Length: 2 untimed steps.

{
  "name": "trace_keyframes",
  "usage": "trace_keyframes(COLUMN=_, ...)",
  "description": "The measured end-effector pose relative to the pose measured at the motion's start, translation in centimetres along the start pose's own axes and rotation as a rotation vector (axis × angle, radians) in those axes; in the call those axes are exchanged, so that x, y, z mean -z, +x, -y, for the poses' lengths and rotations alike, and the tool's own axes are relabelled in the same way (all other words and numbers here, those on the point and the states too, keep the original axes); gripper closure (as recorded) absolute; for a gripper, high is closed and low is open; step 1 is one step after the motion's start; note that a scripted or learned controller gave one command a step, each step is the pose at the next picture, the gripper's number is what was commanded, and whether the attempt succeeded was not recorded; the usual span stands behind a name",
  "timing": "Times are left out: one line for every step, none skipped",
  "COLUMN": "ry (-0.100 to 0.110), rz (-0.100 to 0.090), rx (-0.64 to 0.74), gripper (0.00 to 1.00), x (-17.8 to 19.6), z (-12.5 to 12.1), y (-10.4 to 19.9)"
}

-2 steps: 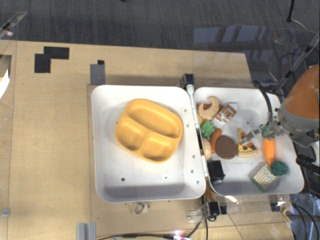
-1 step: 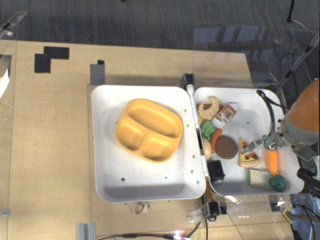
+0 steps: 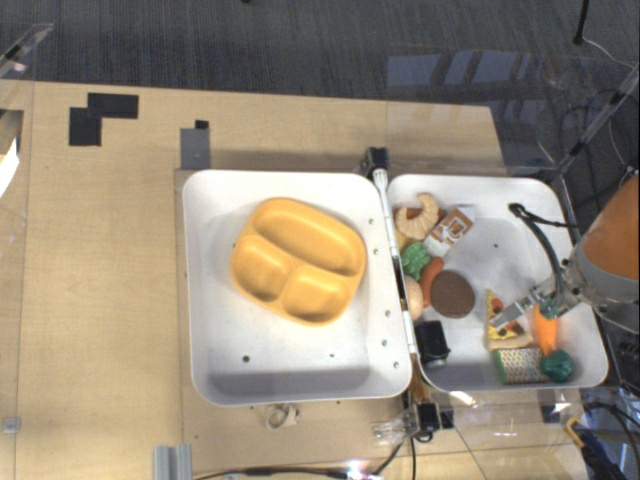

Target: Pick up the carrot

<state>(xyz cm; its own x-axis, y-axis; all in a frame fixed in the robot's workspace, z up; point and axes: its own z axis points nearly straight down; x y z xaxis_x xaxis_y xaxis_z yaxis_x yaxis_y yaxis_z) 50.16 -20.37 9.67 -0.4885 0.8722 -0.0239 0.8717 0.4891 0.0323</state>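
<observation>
The gripper [image 3: 543, 303] hangs over the right bin [image 3: 470, 373], its grip state impossible to tell. The carrot [image 3: 547, 331] lies just below it, seemingly running lengthwise away from the wrist.

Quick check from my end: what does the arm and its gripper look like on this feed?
At the right edge, the arm shows a rounded orange band over grey housing. A black cable loops beside it. The small metallic grey two-finger gripper sits below.

A tan bench [image 3: 100, 298] bears two white bins [image 3: 215, 368] side by side, apparently touching.
</observation>
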Motion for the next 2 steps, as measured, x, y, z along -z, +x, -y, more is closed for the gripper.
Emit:
trace_keyframes(ry=-0.004, rz=0.002, rx=0.003, gripper=1.00, x=1.2, z=-0.3, y=-0.1)
trace_keyframes(ry=-0.001, rz=0.010, rx=0.068, gripper=1.00, x=0.3, z=-4.5, y=8.2)
